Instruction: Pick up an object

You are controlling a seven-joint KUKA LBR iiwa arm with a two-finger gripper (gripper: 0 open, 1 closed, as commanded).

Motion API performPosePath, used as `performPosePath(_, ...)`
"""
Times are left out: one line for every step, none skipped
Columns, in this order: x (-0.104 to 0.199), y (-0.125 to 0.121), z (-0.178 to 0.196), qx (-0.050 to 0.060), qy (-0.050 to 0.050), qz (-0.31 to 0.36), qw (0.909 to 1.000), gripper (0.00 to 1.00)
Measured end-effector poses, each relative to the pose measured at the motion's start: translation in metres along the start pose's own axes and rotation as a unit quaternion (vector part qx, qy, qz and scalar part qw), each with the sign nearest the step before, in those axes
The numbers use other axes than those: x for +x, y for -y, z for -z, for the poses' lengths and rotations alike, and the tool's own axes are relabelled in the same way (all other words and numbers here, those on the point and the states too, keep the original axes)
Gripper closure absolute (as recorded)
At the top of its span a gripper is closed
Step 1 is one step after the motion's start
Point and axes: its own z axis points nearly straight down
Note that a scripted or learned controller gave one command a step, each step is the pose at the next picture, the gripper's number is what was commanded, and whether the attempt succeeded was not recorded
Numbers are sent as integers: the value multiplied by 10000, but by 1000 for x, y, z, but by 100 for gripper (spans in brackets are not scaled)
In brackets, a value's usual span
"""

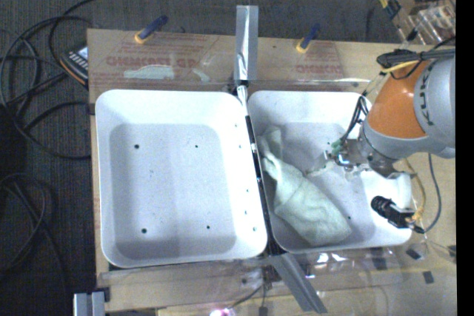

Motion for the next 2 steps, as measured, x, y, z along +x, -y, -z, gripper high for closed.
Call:
performPosePath(24,-78,-3,-83,35,101,9999,0)
performPosePath(-41,-94,64,16,24,-707,9975,0)
